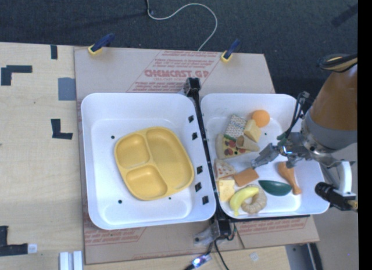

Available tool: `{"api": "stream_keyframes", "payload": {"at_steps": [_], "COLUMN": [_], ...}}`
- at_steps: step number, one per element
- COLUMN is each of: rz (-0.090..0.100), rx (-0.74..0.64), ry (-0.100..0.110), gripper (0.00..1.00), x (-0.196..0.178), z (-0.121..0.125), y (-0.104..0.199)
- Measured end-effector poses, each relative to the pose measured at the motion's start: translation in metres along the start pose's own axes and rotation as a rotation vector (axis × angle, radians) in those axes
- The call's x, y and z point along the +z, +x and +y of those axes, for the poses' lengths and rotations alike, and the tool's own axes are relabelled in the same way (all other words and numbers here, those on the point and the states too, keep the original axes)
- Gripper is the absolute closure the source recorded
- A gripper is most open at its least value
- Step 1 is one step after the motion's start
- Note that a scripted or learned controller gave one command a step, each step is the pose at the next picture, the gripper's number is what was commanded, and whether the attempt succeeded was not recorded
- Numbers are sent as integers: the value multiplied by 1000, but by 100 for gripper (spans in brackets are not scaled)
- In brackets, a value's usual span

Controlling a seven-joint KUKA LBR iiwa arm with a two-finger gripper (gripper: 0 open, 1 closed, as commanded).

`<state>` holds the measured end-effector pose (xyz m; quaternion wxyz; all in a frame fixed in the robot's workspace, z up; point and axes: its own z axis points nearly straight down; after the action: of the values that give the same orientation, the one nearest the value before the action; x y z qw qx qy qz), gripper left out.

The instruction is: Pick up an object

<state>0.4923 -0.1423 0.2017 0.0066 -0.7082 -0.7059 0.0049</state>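
Over the right bin [288,101], the tool [263,158] hovers above toy food; its grip state is unclear.

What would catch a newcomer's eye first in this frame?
Probably the yellow divided tray, lying alone in the left bin. Next comes the crowd of toy food in the right bin: an orange ball, a banana, a carrot. The gripper hangs over that pile, reaching in from the right.
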Motion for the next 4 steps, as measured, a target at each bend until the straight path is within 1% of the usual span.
{"api": "stream_keyframes", "payload": {"at_steps": [1,2,3,4], "rz": [-2,-1,-1,-2], "rx": [-3,-3,-5,-4], "ry": [-14,-9,-9,-14], "gripper": [0,0,0,0], "x": [-7,47,106,117], "z": [3,1,9,9], "y": [0,-9,-5,-4]}}
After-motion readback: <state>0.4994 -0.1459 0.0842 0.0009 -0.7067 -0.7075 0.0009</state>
